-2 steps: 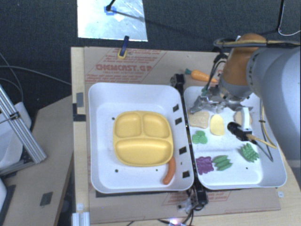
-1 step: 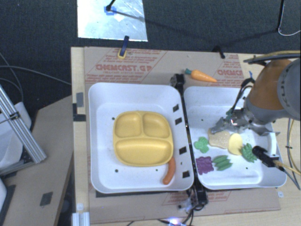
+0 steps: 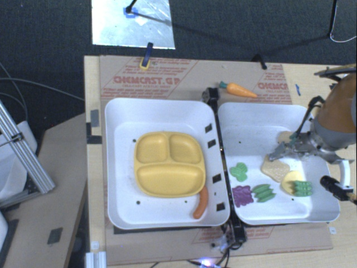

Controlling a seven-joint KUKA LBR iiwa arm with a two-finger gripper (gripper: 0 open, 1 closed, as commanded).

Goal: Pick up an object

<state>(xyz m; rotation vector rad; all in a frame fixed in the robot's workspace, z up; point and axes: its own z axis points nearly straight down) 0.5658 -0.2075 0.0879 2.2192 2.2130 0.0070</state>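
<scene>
The right bin (image 3: 245,124) holds several toy foods. A tan bread slice (image 3: 274,171) lies mid-bin, with a yellow piece (image 3: 290,178) and a green ridged piece (image 3: 303,189) at its right. A green broccoli-like piece (image 3: 239,171), purple grapes (image 3: 242,195) and a green pea pod (image 3: 264,192) lie toward the bin's left front. My gripper (image 3: 280,153) hangs low over the bin, just above the bread slice's far edge. Another tan piece (image 3: 286,136) lies just behind it. Nothing visibly sits in the gripper.
The left bin (image 3: 120,127) holds a yellow divided plate (image 3: 168,164) and an orange sausage (image 3: 201,203) near its front right corner. A toy carrot (image 3: 239,90) lies on the bench behind the bins. The arm (image 3: 337,119) leans over the right bin's right side.
</scene>
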